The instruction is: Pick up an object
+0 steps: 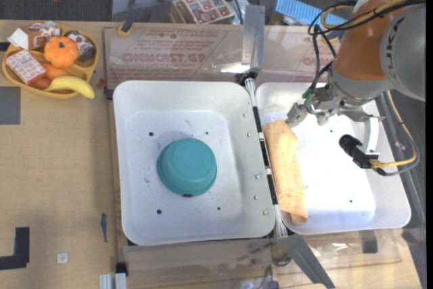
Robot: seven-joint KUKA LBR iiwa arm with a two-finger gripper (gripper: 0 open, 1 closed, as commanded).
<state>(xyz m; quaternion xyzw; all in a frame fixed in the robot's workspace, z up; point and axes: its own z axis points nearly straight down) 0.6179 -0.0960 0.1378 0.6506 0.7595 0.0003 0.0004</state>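
Observation:
A teal bowl [187,166] lies upside down in the middle of the left bin [132,105]. A long tan cloth-like bundle [285,169] lies along the left wall of the right bin [352,210]. My gripper [304,109] hangs over the back part of the right bin, just above and to the right of the bundle's far end. Nothing shows in its grasp. The grey arm with its orange band [365,44] comes in from the upper right.
A black plug on a cable [353,146] hangs from the arm over the right bin. A yellow dish of toy fruit [49,61] sits at the bench's far left. Cardboard and boxes [203,3] stand behind the bins.

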